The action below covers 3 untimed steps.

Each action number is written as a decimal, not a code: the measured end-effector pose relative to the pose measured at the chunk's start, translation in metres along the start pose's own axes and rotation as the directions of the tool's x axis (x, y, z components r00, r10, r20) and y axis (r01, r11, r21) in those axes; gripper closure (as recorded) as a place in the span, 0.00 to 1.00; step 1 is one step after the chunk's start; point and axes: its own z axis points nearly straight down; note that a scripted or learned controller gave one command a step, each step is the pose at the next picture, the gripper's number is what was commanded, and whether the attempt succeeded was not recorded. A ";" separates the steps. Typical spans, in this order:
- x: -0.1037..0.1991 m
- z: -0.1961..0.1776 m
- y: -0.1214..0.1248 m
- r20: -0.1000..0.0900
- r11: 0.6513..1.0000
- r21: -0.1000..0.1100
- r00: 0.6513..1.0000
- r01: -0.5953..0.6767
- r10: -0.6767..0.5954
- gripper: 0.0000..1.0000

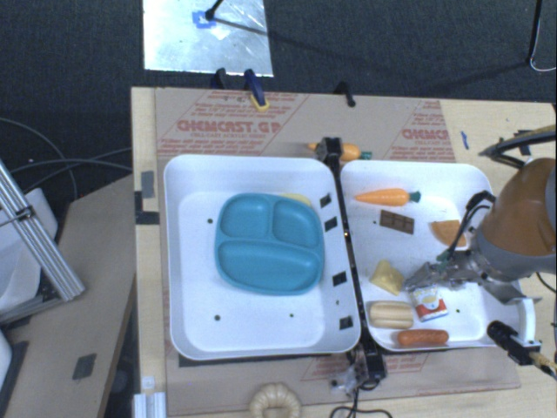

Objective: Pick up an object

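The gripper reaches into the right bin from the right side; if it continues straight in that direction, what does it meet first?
Probably the yellow cheese wedge, just left of the gripper. Height is unclear from above, so it might pass over it.

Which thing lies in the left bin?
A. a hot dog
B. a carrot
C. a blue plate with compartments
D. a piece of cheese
C: the blue plate sits in the left bin, while the carrot, hot dog and cheese all lie in the right bin.
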 end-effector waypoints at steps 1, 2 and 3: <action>-0.001 -0.014 0.003 0.006 1.000 -0.012 1.000 0.000 0.000 1.00; 0.001 -0.071 -0.004 0.006 1.000 -0.003 1.000 0.003 -0.003 1.00; -0.002 -0.115 0.002 0.007 1.000 -0.004 1.000 0.003 -0.003 1.00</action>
